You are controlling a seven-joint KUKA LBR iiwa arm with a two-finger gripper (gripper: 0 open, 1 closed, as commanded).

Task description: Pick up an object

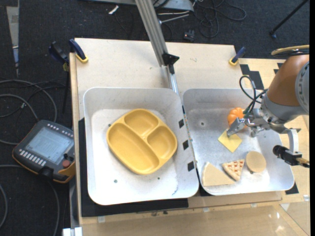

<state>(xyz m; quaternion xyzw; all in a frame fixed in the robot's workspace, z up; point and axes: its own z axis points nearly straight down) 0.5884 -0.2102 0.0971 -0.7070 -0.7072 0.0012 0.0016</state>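
In the right bin lie a small orange fruit, a flat yellow cheese slice, a pale wedge, a waffle-patterned pizza slice and a round tan biscuit. My gripper hangs low over the bin's middle, right beside the orange fruit and just above the cheese slice's upper corner. Nothing shows between its fingers. The grey arm with its orange band comes in from the right.
The left bin holds a yellow divided plate. A slanted metal pole rises behind the bins. A teach pendant lies on the floor at left. Clamps sit at the bench's back corners.
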